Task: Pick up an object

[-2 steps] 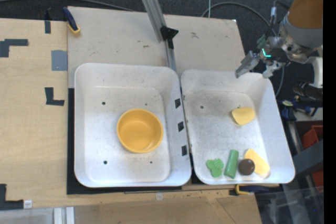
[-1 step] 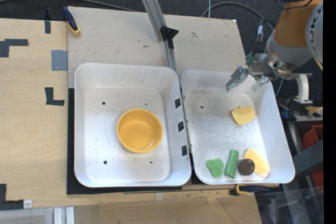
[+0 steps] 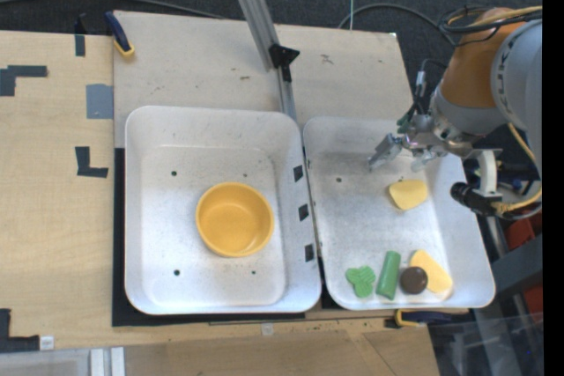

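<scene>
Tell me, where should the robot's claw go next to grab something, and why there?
Probably a short move toward the near edge of the right bin, then down onto the yellow piece. The gripper hangs just beyond that piece with nothing between its fingers, and the piece lies alone, while the other small things are crowded together in the bin's near corner.

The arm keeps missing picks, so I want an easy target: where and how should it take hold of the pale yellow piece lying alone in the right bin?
Probably from straight above, fingers closing across the narrower width of the pale yellow piece. It lies flat and apart from the other items, with bare right bin floor around it. The gripper hovers just beyond it.
</scene>
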Motion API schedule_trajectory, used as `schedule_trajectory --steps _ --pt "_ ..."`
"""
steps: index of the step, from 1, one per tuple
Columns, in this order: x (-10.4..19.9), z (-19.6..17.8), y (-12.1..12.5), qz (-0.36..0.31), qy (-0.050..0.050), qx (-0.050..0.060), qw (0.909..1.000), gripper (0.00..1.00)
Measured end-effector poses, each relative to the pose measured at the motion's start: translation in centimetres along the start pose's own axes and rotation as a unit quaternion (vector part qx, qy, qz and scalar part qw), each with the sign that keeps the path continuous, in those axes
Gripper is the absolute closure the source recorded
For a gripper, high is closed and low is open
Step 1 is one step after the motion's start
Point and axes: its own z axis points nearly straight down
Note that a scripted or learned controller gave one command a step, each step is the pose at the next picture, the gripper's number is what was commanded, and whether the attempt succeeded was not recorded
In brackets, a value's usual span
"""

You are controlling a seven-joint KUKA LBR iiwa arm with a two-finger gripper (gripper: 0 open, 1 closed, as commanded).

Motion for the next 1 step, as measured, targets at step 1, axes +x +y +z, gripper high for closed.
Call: schedule_trajectory --steps 1 --pt "0.12 5.47 -0.14 0.0 0.0 -0.001 1.0 0.0"
